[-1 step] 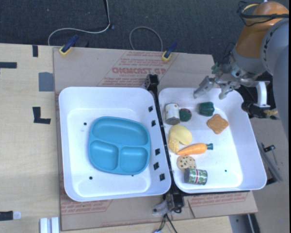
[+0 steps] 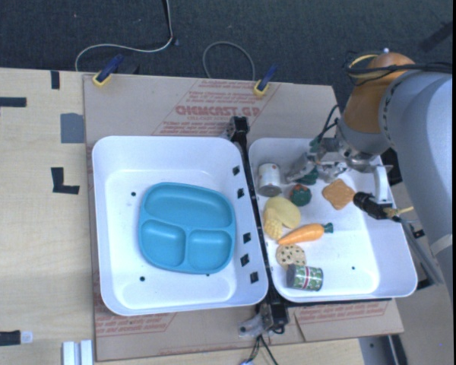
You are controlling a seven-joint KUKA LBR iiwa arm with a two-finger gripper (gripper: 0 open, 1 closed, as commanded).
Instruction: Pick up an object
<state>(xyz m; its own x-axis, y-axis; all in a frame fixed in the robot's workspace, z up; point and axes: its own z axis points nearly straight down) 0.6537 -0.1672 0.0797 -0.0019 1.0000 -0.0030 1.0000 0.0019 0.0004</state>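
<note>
I see the smooth plastic orange carrot [image 2: 302, 233] lying mid right bin [image 2: 365, 276], long axis near horizontal, green tip toward frame right; a lumpy yellow corn cob [image 2: 280, 214] touches its upper left, a speckled round cookie [image 2: 290, 254] sits just below; open white floor lies right of it; the gripper [image 2: 319, 163] hovers at the bin's upper part, grip state unclear to me; glossy blue divided plate [image 2: 187, 227] occupies the left bin [image 2: 118, 204].

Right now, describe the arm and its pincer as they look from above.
The arm is thick, rounded and light grey, with an orange band above the wrist. Below it sits the pincer, a small cluster of metallic grey parts with dark cables looping around it. A black piece with a yellowish tip juts out beside the wrist.
</note>
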